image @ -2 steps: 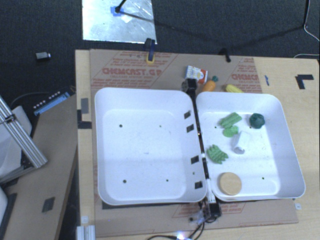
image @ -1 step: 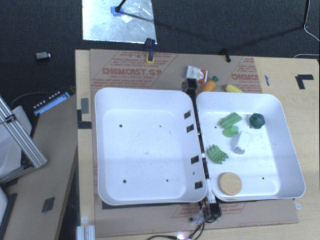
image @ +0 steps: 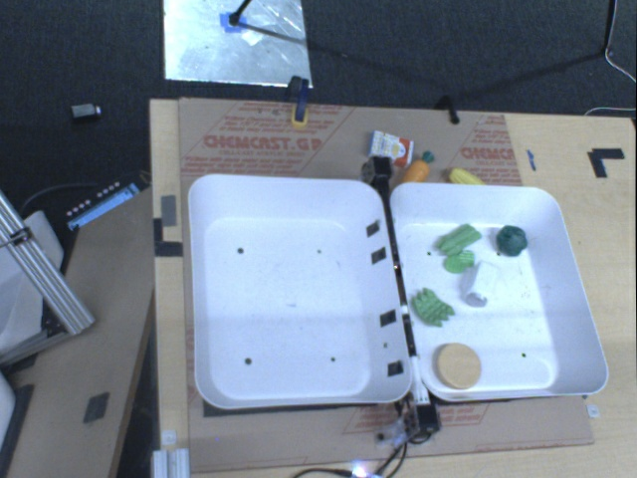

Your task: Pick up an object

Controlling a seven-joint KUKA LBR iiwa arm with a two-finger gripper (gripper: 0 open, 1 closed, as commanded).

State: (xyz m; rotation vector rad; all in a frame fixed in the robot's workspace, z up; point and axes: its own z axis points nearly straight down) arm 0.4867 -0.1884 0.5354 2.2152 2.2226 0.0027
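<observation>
Arm pose, wrist angle: cannot tell from the overhead view. Gripper position and state: cannot tell either. Nothing further to log on the robot's body at this moment.
</observation>
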